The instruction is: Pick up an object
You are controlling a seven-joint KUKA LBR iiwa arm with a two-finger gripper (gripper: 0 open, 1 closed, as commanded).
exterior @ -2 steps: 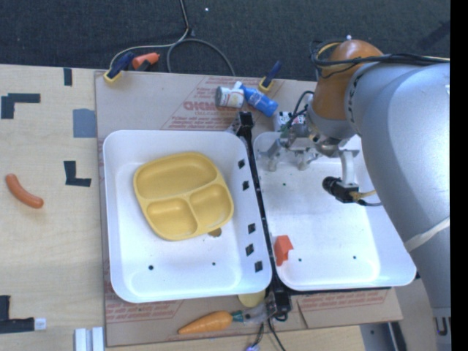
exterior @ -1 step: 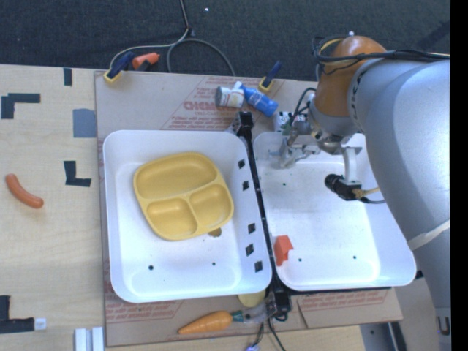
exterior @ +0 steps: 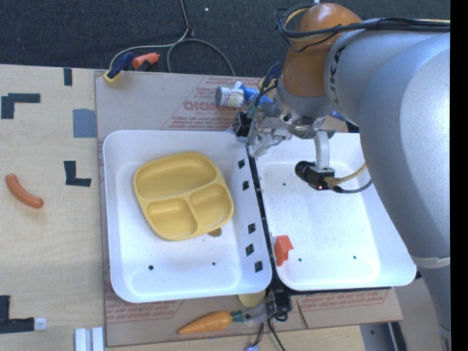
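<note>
A yellow divided plate (exterior: 183,194) lies in the left bin (exterior: 124,269). A small brown thing (exterior: 214,232) peeks out from under the plate's lower right edge. In the right bin (exterior: 344,254), a small orange block (exterior: 282,248) sits at the near left, against the divider. My gripper (exterior: 254,139) hangs over the far end of the divider between the two bins, well away from the block and just beyond the plate's far right corner. Nothing shows in its grasp.
The grey arm (exterior: 387,86) covers the right bin's far right side. Outside the bins lie a small bottle (exterior: 232,95) behind them, an orange-and-yellow clamp (exterior: 131,63), a toy sausage (exterior: 24,191) at the far left and a carrot (exterior: 207,322) at the front edge.
</note>
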